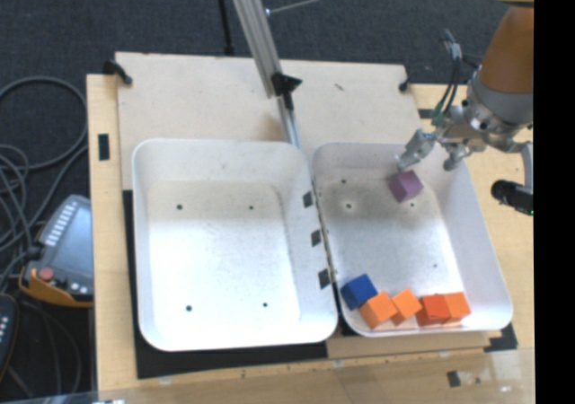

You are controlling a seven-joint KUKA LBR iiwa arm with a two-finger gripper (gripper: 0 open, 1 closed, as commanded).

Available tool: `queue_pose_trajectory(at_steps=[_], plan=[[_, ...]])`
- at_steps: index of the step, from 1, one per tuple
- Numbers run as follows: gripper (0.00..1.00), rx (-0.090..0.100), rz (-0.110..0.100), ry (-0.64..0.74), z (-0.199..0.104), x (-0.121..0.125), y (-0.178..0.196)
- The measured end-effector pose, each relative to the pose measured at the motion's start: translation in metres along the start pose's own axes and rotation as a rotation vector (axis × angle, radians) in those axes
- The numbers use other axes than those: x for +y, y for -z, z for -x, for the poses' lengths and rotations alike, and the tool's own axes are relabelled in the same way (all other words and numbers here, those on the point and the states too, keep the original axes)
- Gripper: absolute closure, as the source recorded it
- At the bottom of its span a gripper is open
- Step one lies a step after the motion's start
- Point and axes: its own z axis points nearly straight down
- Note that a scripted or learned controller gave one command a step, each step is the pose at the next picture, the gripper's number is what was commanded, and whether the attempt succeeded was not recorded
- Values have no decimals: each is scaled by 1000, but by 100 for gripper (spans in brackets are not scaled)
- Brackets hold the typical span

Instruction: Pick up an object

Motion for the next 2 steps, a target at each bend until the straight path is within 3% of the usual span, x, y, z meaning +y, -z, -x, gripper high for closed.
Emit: queue_pose_trajectory(at_steps=[1,2], plan=[[0,0,5,-7,13,27,-121],[100,-3,4,-4,14,27,-112]])
